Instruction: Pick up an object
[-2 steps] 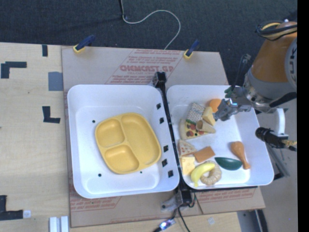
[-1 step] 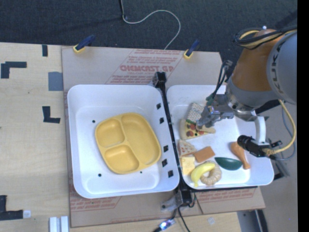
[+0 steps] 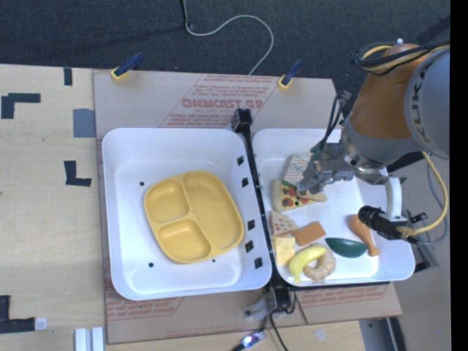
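Worktop (image 3: 44, 196) first: pale wood-look surface with a few dark L-shaped and square marks on it, and a flat sheet of brown cardboard (image 3: 212, 101) with red print lying on top, pinned at the back by two blue-and-yellow clamps. On the cardboard sit two shallow white bins, smooth plastic with rounded corners, touching along a black centre strip. Left bin (image 3: 121, 159) holds a yellow plate (image 3: 194, 216), matte plastic, rounded-rectangle shape with three moulded compartments, sitting at a slant.

Arm (image 3: 409, 101) comes in from the right, chunky rounded grey shell with a glossy orange band, cables looping round it. The jaws (image 3: 313, 180) are down in the right bin (image 3: 398, 269), just over the pizza slice (image 3: 296, 194), a flat wedge with red and dark dots on top. Honestly can't tell whether the jaws are spread or pinched, that end is a dark blur.

Rest of the toy food is all in that right bin: a speckled grey-white piece (image 3: 295, 169) behind the pizza, a tan cracker-ish square (image 3: 282, 223), an orange-brown slab (image 3: 309, 233), a pale yellow cheese block (image 3: 284, 251), a curved yellow banana (image 3: 306, 260) touching a beige ring-shaped thing (image 3: 321, 268), a smooth dark green teardrop shape (image 3: 346, 247), and an orange carrot-like stick (image 3: 363, 235) nearest the arm.
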`<action>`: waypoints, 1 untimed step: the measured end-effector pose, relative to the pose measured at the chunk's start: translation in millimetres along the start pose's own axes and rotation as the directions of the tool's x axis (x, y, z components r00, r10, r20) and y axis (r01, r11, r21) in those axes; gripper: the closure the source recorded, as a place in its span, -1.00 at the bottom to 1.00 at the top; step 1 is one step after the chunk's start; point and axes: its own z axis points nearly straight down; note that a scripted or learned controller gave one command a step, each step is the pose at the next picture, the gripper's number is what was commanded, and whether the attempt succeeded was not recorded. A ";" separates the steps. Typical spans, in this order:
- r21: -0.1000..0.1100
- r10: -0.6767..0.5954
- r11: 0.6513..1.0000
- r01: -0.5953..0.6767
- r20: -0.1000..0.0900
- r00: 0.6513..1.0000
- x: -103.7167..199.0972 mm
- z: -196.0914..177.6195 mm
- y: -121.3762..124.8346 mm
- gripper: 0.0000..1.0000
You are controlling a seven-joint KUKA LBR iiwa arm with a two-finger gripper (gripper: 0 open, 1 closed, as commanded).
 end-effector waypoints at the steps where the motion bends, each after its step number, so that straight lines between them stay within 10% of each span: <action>1: -0.001 0.003 1.000 -0.003 0.001 1.000 -19.1 -4.3 3.5 1.00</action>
